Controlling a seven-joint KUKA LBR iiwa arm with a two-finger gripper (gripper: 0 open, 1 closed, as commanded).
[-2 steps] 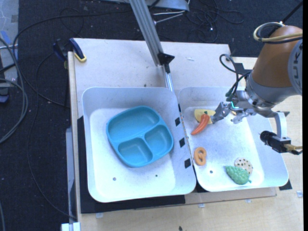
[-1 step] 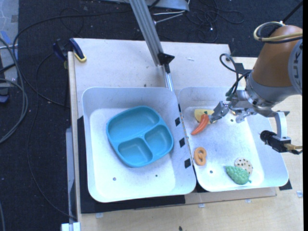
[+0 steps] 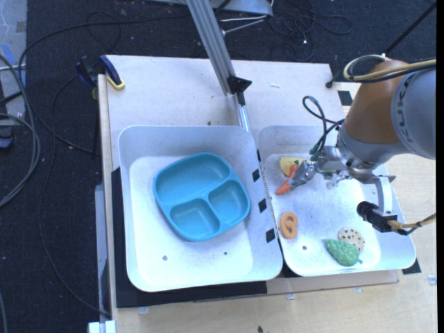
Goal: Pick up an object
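Note:
The right bin (image 3: 388,259) holds several small objects. An orange carrot-like piece (image 3: 282,186) lies near its left wall, just below a yellow piece (image 3: 287,164). My gripper (image 3: 301,175) is low over the bin, right against the upper end of the carrot piece. The gripper body hides how it meets the carrot. An orange ring-shaped piece (image 3: 288,225) lies further toward the front. At the front right sit a speckled cookie (image 3: 352,237) and a green leafy piece (image 3: 343,253).
The left bin (image 3: 139,262) carries a blue divided plate (image 3: 201,196). A slanted metal pole (image 3: 215,40) ends at the bins' back edge. The arm's grey and orange wrist (image 3: 378,116) overhangs the right bin's back right, with a black cable fitting (image 3: 374,217) beside the cookie.

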